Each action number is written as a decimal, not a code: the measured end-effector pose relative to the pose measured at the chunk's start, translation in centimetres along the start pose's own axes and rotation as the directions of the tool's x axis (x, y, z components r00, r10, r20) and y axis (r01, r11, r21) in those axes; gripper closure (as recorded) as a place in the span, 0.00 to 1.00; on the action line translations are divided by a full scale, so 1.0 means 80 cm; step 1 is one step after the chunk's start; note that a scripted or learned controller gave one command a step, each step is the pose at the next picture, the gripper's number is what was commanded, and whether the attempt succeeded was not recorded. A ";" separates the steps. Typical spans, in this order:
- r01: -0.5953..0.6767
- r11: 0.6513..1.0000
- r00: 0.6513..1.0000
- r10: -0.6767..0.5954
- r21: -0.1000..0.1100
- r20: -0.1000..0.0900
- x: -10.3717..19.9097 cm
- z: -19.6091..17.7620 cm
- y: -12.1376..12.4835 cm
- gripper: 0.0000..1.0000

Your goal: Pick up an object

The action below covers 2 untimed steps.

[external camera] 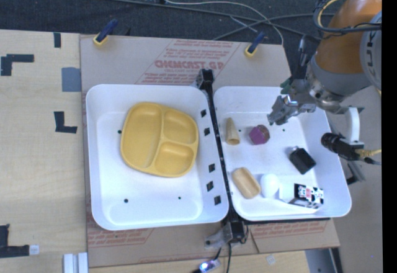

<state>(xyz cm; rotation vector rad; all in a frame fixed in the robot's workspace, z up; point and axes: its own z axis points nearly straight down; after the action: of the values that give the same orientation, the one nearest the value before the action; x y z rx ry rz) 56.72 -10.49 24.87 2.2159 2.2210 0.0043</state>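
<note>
The right bin [322,206] holds several small objects: a tan cylinder [231,131], a purple ball [259,135], a black block [301,160], a bread-like tan roll [245,182], a white ball [270,184] and a small black-and-white patterned box [308,194]. My gripper [280,113] hangs over the upper part of this bin, just up and to the right of the purple ball. Nothing shows between its fingers.
In the left bin [102,141] lies a yellow divided plate [159,139]. A black divider [213,141] runs between the bins. Two yellow-and-blue clamps [105,31] [255,44] hold the cardboard base at the back. Cables [248,17] trail across the dark floor behind.
</note>
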 end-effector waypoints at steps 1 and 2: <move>-0.001 1.000 1.000 0.001 0.005 -0.001 0.001 -0.008 0.000 1.00; 0.004 1.000 1.000 -0.004 0.006 -0.001 0.074 0.005 0.020 1.00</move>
<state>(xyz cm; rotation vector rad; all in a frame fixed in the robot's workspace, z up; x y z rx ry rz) 58.34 -4.59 24.47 2.2154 2.2286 -0.0012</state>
